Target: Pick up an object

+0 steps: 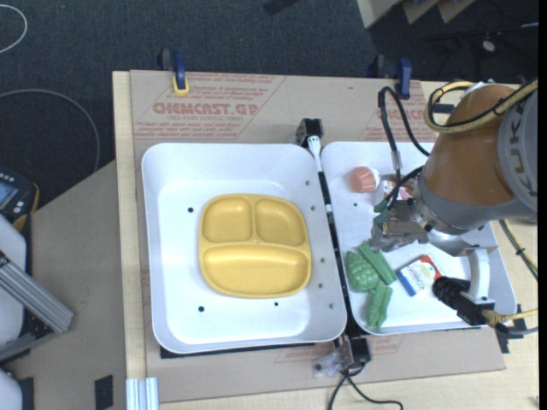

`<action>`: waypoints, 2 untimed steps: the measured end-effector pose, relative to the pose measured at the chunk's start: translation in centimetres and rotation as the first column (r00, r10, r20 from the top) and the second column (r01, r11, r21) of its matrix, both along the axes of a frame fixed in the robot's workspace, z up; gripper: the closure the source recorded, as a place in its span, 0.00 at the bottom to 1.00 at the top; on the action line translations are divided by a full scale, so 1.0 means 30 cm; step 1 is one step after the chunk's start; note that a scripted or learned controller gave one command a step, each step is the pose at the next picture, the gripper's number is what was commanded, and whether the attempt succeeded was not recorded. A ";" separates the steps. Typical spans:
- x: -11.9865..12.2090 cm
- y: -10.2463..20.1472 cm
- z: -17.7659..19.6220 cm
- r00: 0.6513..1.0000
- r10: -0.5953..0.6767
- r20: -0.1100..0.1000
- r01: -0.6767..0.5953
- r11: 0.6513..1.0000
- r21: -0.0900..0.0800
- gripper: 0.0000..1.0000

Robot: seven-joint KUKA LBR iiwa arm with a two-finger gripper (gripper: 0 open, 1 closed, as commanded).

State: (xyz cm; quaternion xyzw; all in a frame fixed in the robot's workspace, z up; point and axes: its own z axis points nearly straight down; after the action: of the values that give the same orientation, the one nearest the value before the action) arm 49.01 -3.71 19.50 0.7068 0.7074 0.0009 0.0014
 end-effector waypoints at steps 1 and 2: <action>-0.033 0.256 0.253 1.000 0.009 0.005 -0.009 1.000 0.004 1.00; -0.033 0.448 0.538 1.000 0.008 0.008 -0.008 1.000 0.005 1.00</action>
State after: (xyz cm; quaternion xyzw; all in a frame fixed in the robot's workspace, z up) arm 48.03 9.72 35.64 0.7040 0.7101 0.0054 0.0022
